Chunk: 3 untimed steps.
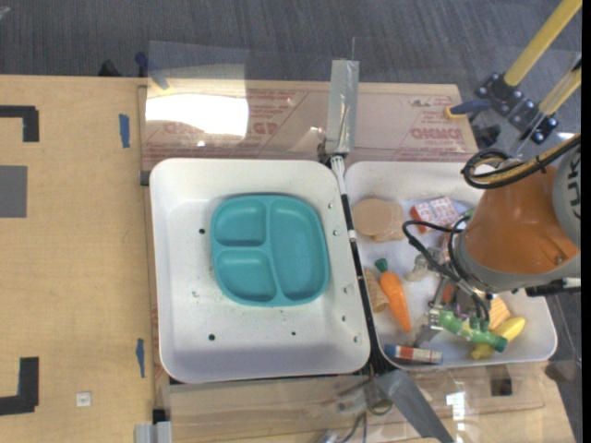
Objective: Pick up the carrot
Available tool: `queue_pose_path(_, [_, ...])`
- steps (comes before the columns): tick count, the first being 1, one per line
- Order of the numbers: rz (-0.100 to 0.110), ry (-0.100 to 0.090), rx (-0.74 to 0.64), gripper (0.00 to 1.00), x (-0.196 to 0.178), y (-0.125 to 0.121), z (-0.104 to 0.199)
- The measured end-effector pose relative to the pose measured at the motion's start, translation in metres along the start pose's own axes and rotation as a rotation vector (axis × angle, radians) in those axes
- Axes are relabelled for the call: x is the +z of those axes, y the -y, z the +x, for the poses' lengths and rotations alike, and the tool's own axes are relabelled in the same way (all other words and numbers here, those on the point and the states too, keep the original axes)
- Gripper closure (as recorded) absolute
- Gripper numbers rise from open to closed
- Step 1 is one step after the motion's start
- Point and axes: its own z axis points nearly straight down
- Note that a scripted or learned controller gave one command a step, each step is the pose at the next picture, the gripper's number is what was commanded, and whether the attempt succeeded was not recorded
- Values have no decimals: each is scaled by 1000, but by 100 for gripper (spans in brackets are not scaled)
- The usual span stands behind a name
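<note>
I see the orange tapered carrot lying free in the right white bin; the gripper hovers at its three o'clock, its opening I cannot tell.

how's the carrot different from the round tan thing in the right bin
The carrot is bright orange, long and tapered; the round tan piece is pale, flat and disc-shaped. The carrot lies mid-bin along the left wall; the disc sits in the far left corner. Both rest loose in the right bin.
</note>
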Motion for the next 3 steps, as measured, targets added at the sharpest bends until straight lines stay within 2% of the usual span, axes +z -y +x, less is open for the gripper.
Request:
queue_pose_path(1, [-2,-25,53,0,-93,-42,-84])
queue_pose_path(2, [2,-37,230,0,-93,-67,19])
queue_pose_path(3, [5,-27,489,0,4,6,5])
